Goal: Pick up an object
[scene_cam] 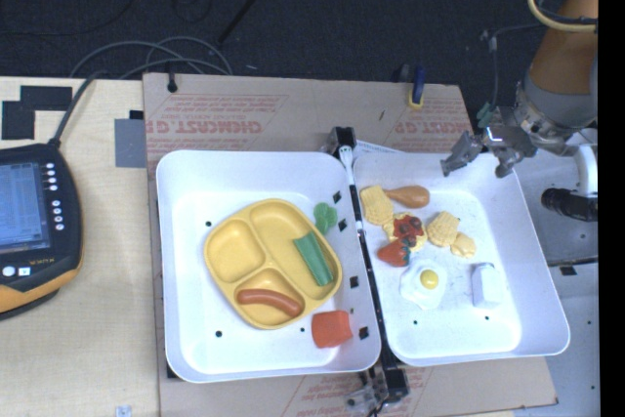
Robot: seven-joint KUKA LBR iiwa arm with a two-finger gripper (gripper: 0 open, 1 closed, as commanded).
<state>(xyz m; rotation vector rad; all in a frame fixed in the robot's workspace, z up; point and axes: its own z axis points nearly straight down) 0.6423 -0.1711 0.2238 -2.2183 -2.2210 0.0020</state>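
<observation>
This is a robotics lab, not a kitchen. The claw [481,154] hangs off a grey and orange arm [562,54] at the bench's right end. Well to its left a teach pendant [31,220] with a lit screen lies on the wooden top. Loose black cables [186,49] trail over dark floor behind. Below and left of the claw, two white bins [176,210] rest on printed cardboard [254,112], with plastic toy food [410,234] inside.

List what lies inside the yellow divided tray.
The yellow tray in the left bin holds a sausage in its near compartment and a green stick in the right one. The left compartment looks bare. Anything beneath those two pieces is hidden.
</observation>
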